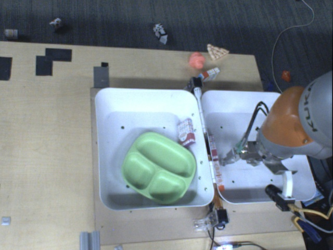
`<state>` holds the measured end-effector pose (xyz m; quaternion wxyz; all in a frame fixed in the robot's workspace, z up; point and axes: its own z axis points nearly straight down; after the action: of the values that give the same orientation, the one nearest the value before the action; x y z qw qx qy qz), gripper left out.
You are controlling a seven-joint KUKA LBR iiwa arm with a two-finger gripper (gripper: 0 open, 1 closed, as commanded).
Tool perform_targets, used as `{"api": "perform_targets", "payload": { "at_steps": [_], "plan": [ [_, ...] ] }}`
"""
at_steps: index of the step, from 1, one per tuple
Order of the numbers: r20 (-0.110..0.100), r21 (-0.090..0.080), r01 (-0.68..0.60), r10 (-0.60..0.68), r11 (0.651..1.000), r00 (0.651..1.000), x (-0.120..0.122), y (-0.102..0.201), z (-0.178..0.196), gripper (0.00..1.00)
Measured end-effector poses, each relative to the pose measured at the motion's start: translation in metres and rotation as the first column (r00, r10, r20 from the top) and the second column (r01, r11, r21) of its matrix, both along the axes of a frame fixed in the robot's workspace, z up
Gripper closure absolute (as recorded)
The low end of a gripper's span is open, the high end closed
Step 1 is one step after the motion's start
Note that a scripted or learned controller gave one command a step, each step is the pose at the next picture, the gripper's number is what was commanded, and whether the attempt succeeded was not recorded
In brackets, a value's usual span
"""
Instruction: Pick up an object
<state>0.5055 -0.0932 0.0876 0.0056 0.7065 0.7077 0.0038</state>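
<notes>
A green tray [159,166] is seen lying tilted in the left bin [106,139], a small packet [186,131] just beside it. The tray is judged light, stiff, slippery; its rim should be gripped. The gripper [229,159] state cannot be told.

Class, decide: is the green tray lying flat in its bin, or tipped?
Tipped. The green tray leans with its lower edge riding up the left bin wall.
</notes>
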Motion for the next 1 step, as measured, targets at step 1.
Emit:
{"api": "perform_targets", "payload": {
  "at_steps": [1],
  "plan": [
    [0.002, 0.001, -0.001, 0.001, 1.000, 1.000, -0.0084, -0.0074, 0.0001, 0.00]
  ]
}}
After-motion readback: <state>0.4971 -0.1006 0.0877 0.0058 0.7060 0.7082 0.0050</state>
